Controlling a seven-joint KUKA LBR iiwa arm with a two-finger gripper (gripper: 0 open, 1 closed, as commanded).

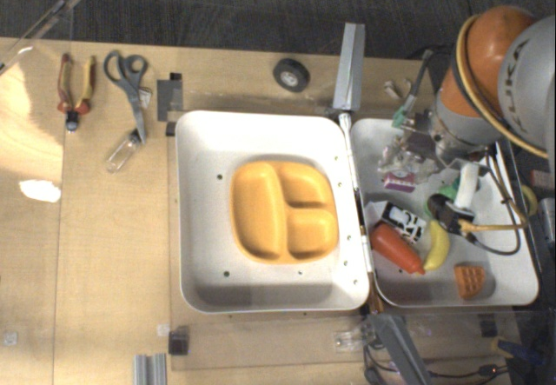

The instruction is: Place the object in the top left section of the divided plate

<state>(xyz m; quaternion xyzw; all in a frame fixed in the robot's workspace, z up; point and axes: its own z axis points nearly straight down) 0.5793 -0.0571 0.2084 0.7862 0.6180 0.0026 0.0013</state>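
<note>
Camera view sets the yellow divided plate [284, 209] in the left white bin [201, 209], well to the left of the pincer [401, 159] and slightly lower, its sections bare. Whether the pincer is open or closed cannot be told as it hangs over the right bin [521, 279]. Below it lie a red pepper [397, 248], a banana [437, 244], and an orange waffle piece [469, 281] farther right.

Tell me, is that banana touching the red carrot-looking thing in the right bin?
Touching. The camera view shows the banana's lower tip resting against the orange-red carrot's right end, with no white of the bin between them.
</note>
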